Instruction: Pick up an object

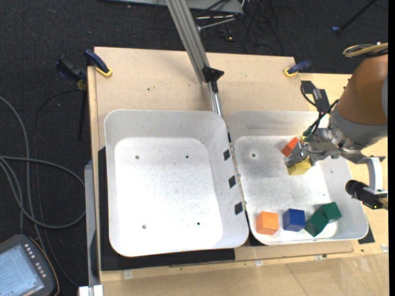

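Gripper (298, 156) sits over the upper middle of the right bin (256, 134), reached in from the right. A yellow block (299, 167) is right at its tip, lower side, touching or nearly so. An orange-red block (289, 147) sits just left of the tip, tilted. Can't tell whether either block is actually between the fingers, and can't tell if the fingers are wide or narrow: the wrist hardware covers them.

Other objects in the right bin, along the near edge, well apart from the gripper: 1 orange cube (267, 222), 1 blue cube (294, 219) just right of it, 2 green blocks (323, 218) touching each other at the near-right corner. Total in right bin: 6 blocks, being 1 yellow, 1 orange-red, 1 orange, 1 blue, 2 green.

Left bin (114, 165) is white with dark speckling and a few small dots on the floor. The 2 bins butt together at the middle, with black tabs (232, 180) along the seam.

Both bins rest on a light wood bench (154, 73). 2 blue-yellow clamps (97, 62) hold the far edge, 1 at each corner. A metal pole (188, 32) runs diagonally from the top down to the seam between the bins. Floor is dark carpet (37, 29) with loose cables (24, 184) at left; 1 pendant screen (21, 270) at bottom left.
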Controlling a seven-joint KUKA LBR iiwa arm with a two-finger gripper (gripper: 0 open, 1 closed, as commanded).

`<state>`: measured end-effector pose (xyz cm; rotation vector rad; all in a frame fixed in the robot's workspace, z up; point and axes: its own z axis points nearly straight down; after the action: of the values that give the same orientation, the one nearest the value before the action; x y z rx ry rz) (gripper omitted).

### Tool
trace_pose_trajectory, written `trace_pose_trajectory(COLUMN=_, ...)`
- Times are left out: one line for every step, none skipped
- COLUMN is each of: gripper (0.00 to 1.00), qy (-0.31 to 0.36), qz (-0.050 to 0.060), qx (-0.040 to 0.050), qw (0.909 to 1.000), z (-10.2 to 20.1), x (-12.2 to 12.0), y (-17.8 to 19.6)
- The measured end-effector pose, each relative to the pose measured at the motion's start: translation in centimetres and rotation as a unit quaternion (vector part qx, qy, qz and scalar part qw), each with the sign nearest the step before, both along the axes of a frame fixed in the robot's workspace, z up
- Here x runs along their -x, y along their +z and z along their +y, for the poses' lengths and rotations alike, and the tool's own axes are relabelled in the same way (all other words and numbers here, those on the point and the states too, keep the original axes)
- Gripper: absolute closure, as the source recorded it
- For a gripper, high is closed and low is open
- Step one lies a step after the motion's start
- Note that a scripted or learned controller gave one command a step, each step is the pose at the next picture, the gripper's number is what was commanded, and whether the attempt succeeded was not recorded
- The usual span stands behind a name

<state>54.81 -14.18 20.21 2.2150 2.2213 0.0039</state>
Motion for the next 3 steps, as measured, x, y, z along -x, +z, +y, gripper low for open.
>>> trace_pose_trajectory(gripper=1.00, qy=0.000, qz=0.001, qx=0.0000, qw=1.0000, z=0.0, x=-0.1, y=2.5)
trace_pose_trajectory(gripper=1.00, qy=0.003, qz=0.001, qx=-0.0014, qw=1.0000, z=5.7, x=-1.3, y=3.5)
trace_pose_trajectory(gripper=1.00, qy=0.003, qz=0.003, qx=-0.0014, qw=1.0000, z=11.0, x=-2.7, y=2.3)
